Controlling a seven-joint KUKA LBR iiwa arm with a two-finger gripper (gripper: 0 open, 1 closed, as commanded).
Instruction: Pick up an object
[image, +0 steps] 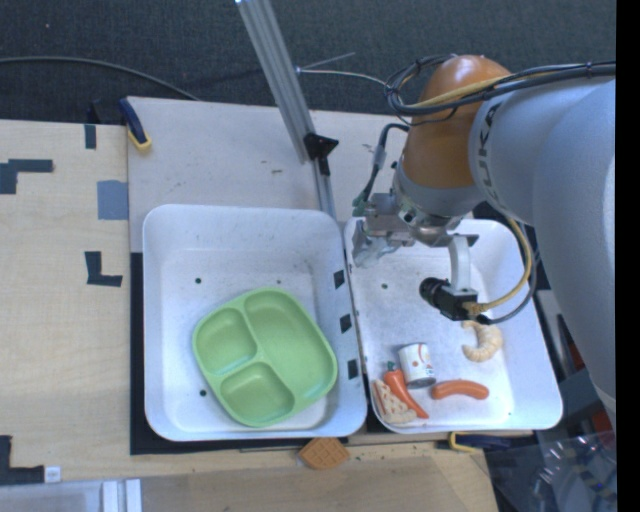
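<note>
1. A pale wooden bench (60, 330) fills the left side, marked with a few grey and dark tape pieces. A blue and yellow clamp (135, 125) sits at its far edge, toward ten o'clock.
2. The left bin (165, 300) is a shallow white tray. A light green divided plate (263, 355) with three compartments lies in its near half, toward six o'clock of that bin.
3. A small tan waffle-like piece (323, 453) lies on the bench just outside the bins, at six o'clock of the gap between them.
4. A grey metal pole (290, 95) slants down from twelve o'clock to the far edge where the bins meet.
5. The right bin (535, 395) holds the small objects, all clustered in its near half: a toast-like slice (391, 403) and an orange carrot (404, 391) touching at seven o'clock, a small white can (416, 362) just beside them, a red sausage (460, 390) at six o'clock, and a pale shrimp-like piece (484, 342) toward four o'clock.
6. The gripper (375, 240) hangs over the far left corner of the right bin, at eleven o'clock, well apart from those objects. Whether its jaws are apart or together cannot be told.
7. The grey arm (560, 150) with its orange band (445, 120) enters from three o'clock.
</note>
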